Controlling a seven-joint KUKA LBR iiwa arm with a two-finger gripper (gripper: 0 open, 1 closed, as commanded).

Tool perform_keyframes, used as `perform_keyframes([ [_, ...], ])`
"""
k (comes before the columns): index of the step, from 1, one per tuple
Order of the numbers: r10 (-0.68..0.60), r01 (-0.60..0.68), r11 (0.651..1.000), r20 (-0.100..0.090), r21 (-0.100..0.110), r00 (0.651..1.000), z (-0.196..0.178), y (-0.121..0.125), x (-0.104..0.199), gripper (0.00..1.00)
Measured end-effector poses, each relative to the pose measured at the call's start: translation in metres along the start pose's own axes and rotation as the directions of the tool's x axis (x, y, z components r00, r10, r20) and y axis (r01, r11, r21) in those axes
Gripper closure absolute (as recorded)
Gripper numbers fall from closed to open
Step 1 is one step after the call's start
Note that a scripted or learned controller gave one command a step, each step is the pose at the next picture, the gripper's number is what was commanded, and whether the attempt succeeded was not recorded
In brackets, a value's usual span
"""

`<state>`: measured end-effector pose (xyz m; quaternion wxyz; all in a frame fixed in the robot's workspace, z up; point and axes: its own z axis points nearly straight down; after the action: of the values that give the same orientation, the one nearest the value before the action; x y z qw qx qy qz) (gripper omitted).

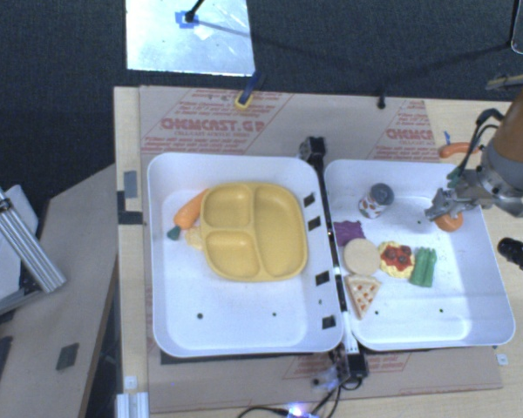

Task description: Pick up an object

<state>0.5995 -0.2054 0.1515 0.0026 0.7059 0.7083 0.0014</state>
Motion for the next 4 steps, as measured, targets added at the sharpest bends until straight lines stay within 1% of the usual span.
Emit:
perform_keyframes([
  [1, -0.002, 0.002, 1.000, 0.001, -0.003, 1.000, -0.054, 0.012, 0.002, 1.00],
  [2, -0.002, 0.002, 1.000, 0.000, 0.001, 1.000, -0.074, 0.014, 0.002, 1.00],
  [3, -0.005, 0.005, 1.000, -0.004, 0.005, 1.000, -0.066, 0.012, 0.058, 1.00],
  [4, -0.007, 0.007, 1.000, -0.004, 0.004, 1.000, -0.060, 0.020, 0.116, 1.00],
])
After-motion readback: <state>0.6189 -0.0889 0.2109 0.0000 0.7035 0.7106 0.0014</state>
